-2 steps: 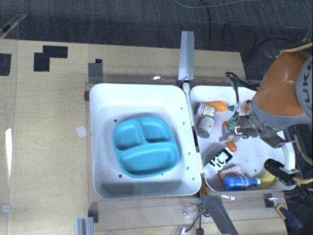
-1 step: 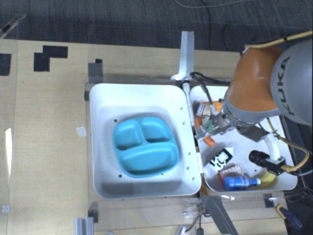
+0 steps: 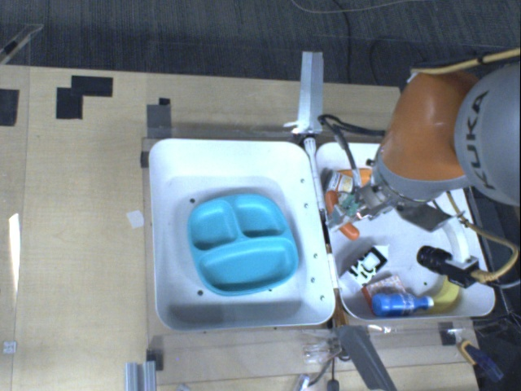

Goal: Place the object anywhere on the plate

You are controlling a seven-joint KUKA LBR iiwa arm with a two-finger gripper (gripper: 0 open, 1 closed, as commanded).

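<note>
Since the right bin [image 3: 480,300] holds a jumble and the task names no single piece, the candidates have to be weighed from the near end; nearest lies a blue bottle [image 3: 399,304] on its side beside something yellow [image 3: 446,294], likely light, hard and smooth, apt to roll or slip, so best pinched across its body; just beyond it sits a black-and-white packet [image 3: 368,263], flat and probably thin, awkward to lift off the floor except by an edge; farther on is a small orange piece [image 3: 348,230], light and narrow, easy to pinch yet easy to knock aside. Above that piece hangs the gripper [image 3: 356,204], low over the far half of the bin among orange and greenish clutter; whether its fingers stand apart or together cannot be told, nor whether anything sits between them. In the left bin [image 3: 167,218] the blue plate [image 3: 242,243], three-sectioned, bears nothing, so the placing is not yet done.
</note>
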